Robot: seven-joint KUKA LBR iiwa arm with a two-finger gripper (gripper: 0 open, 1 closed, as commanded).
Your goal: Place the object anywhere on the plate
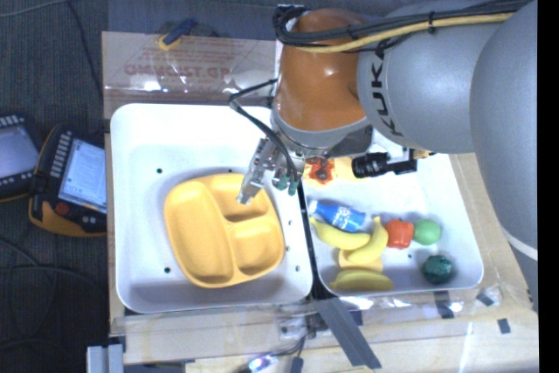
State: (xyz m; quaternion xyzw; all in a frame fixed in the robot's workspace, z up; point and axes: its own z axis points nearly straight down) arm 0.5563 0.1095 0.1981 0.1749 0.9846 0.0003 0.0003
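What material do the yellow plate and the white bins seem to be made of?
The yellow plate looks like moulded plastic with a matte to satin finish: uniform colour, rounded compartment ridges, soft highlights. The white bins look like smooth glossy plastic, judging by their rounded corners and bright reflections, though coated metal cannot be excluded.

The grey arm (437,74) reaches in from three o'clock, its orange band (319,79) over the top edge of the two white bins. The gripper (262,179) hangs over the upper right corner of the yellow plate (223,231), which lies in the left bin (140,144). In the right bin (463,214), toward five o'clock from the gripper, lie a blue bottle (342,217), bananas (358,251), a red-orange fruit (398,233), a light green ball (427,231) and a dark green one (438,267). A handheld screen (74,183) rests at nine o'clock.
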